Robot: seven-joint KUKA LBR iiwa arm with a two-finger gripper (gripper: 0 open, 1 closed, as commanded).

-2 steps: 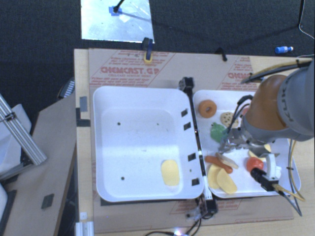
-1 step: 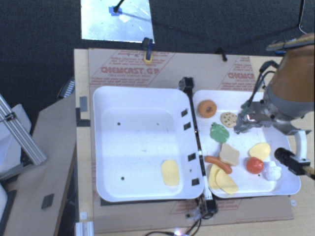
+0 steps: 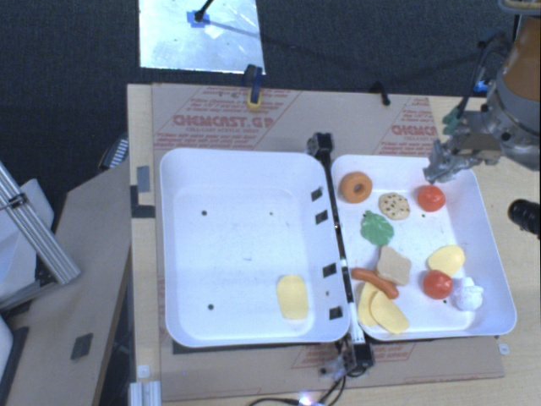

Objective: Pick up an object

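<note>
The grey two-finger gripper (image 3: 439,169) hangs over the far right corner of the shallow white right-hand bin (image 3: 490,235), reaching in from the right on the arm, and its tip sits just above and beside a small round red tomato-like ball (image 3: 431,198); whether the tool is spread or closed cannot be told from this slanted view, and nothing is seen caught in it. The red ball looks the likeliest target, because it lies closest under the tool and stands a little apart from its neighbours, which leaves room to come down on either side. Near it rest a round tan cookie with dark chips (image 3: 394,205) and a glazed orange-brown doughnut (image 3: 355,187), with a green leafy piece (image 3: 376,227) just below them. Toward the near end the toys crowd together: a pale tan bread slice (image 3: 394,266), a thin red-orange sausage (image 3: 374,282), yellow wedge-shaped slices (image 3: 382,309), a yellow lemon-shaped piece (image 3: 446,259), a second red ball (image 3: 437,284) and a small white lumpy object (image 3: 467,294) touching or nearly touching one another, so a grasp there would likely nudge several at once. The shallow white left-hand bin (image 3: 194,193) holds a single pale yellow rounded block (image 3: 293,297) near its front right corner, well apart from the arm. The pick itself is not yet done.
</note>
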